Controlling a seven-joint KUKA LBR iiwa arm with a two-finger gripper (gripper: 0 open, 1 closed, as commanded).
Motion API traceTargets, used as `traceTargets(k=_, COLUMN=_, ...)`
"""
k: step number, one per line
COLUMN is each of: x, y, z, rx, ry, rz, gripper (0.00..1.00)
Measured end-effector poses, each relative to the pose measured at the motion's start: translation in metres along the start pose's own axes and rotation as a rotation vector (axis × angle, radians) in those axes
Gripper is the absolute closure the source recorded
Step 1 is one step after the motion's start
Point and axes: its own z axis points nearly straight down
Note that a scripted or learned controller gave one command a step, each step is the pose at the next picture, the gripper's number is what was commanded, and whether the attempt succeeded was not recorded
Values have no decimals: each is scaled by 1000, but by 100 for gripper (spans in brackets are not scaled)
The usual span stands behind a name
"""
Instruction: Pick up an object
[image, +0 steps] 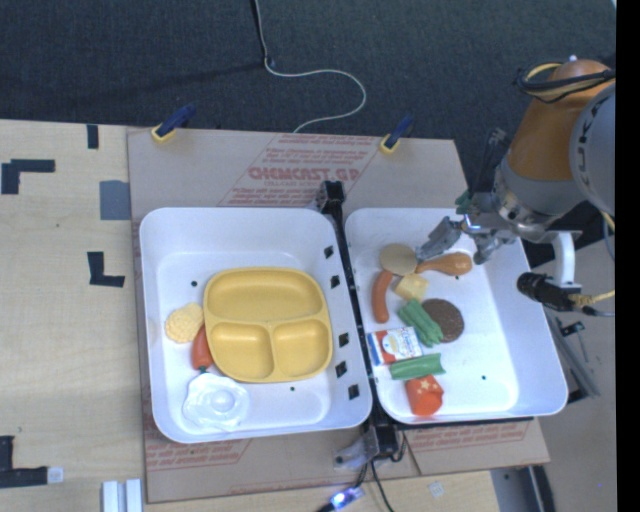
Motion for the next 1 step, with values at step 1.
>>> traceTargets(k=1, x=0, y=3, z=-9, rx=-14, ry=-2, rz=-3, gripper=0)
